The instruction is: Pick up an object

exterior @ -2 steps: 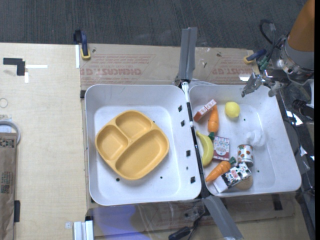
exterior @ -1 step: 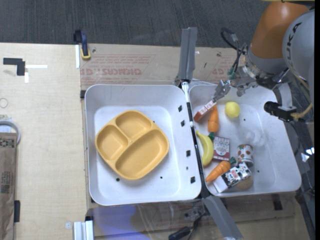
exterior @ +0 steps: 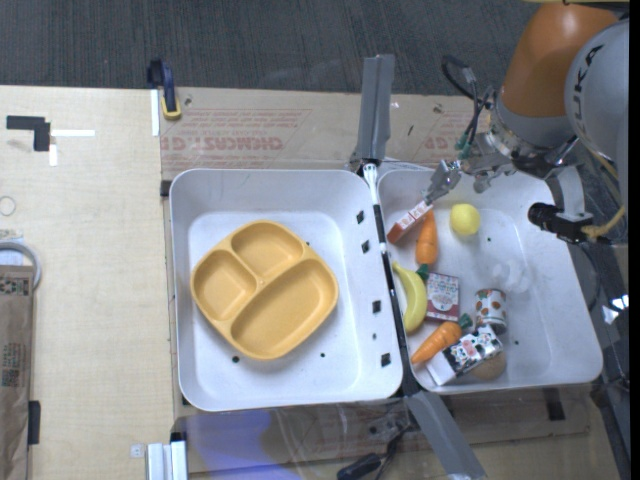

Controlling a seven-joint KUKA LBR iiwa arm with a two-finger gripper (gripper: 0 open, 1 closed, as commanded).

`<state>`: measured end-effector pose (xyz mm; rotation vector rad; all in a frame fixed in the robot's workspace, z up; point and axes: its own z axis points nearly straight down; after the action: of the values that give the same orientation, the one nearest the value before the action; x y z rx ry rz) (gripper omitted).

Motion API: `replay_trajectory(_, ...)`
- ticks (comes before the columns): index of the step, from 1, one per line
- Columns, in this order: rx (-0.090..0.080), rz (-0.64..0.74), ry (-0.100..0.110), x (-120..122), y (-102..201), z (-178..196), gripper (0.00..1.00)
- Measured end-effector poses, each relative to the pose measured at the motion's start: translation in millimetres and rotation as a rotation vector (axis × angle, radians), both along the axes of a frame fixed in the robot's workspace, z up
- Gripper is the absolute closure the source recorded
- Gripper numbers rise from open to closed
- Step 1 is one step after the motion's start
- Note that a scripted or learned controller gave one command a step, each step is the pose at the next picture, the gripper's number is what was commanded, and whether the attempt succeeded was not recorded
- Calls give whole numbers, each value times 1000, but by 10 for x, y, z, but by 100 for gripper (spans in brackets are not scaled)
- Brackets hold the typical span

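Observation:
The right bin (exterior: 545, 298) holds a pile of small items. Among them are a yellow lemon (exterior: 464, 218), an upright orange carrot (exterior: 427, 239) and a red-and-white tube (exterior: 404, 224) against the bin's left wall. Nearer the front lie a banana (exterior: 410, 298), a red box (exterior: 443, 296), a second carrot (exterior: 435, 342), a printed can (exterior: 490, 309) and a cow-patterned carton (exterior: 466, 352). My gripper (exterior: 446, 177) hangs over the far left corner of this bin, just above the tube and left of the lemon. Nothing shows in its grasp.
The left bin (exterior: 200, 368) bears a yellow divided plate (exterior: 264, 288). A grey divider bar (exterior: 375, 108) runs up between the bins. Cables and the arm's orange-banded wrist (exterior: 545, 58) crowd the far right side.

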<state>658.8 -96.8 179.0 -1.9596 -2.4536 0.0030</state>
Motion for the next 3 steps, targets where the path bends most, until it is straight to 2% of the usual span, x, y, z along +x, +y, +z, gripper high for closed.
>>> replay_trajectory(1,0,-27,-3,-241,-200,-737,0)
replay_trajectory(2,-1,-30,-3,-239,-210,-644,100)
replay_trajectory(3,-1,-181,-2,-65,236,339,100)
